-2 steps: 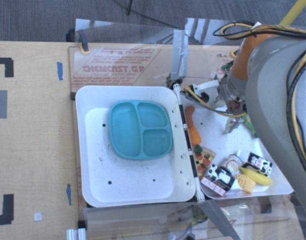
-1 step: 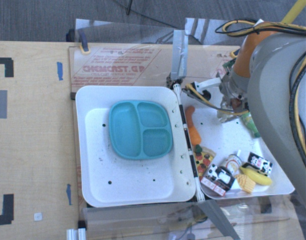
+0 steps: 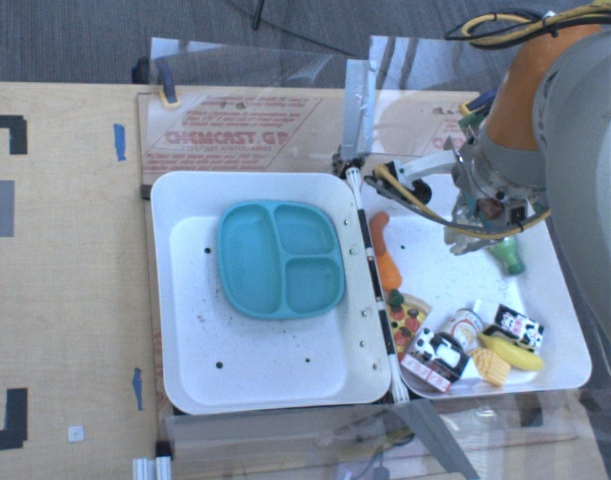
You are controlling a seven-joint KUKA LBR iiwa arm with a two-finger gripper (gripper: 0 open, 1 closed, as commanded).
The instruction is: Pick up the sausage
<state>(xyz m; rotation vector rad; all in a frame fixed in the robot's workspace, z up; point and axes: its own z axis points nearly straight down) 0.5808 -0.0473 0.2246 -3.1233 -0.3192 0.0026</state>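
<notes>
The sausage [image 3: 380, 232], a short reddish-orange piece, lies in the right bin [image 3: 565, 298] close against its left wall. An orange carrot-like piece [image 3: 389, 269] touches its near end. My gripper [image 3: 483, 224] hangs over the upper middle of the right bin, roughly a hand's width to the right of the sausage, under the grey wrist and orange band. Cables loop around the gripper and hide its tip. Nothing is seen held in it.
A green bottle [image 3: 507, 255] lies just below and right of the gripper. At the near end of the right bin are a pizza slice [image 3: 409, 316], a can [image 3: 466, 326], a banana [image 3: 512, 352] and small cartons [image 3: 437, 358]. A teal divided plate [image 3: 281, 259] sits in the left bin [image 3: 185, 348].
</notes>
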